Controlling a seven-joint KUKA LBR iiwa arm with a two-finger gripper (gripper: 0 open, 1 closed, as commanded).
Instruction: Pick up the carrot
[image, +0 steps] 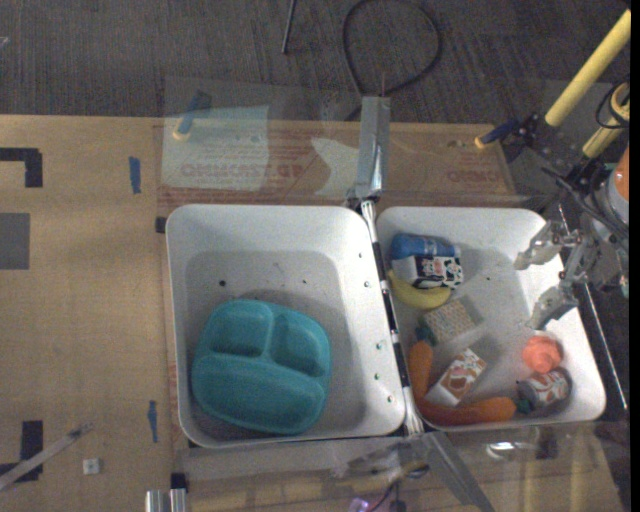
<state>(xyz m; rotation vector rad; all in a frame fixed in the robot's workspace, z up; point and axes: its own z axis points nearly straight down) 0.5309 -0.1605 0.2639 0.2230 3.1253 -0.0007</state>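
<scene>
Right bin (497, 222): gripper (548, 279) hanging over the right wall, fingers spread wide apart, nothing between them. Arm mostly cut off at the frame's right edge, with just a sliver of the orange band on show. Carrot (421, 366) lying near the bin's left wall, towards the front, its lower end tucked behind a small carton (461, 377). Second orange piece (470, 410) along the front wall, partly under that carton; hard to say what it is. Well apart from the gripper, both. Further back: blue bottle (420, 246), cow-print milk carton (437, 270) covering most of a banana (420, 294), tan block (449, 320). Front right: round orange-pink lump (542, 353), blurred, and a can (543, 390). Left bin (262, 229): teal divided plate (261, 366).
</scene>
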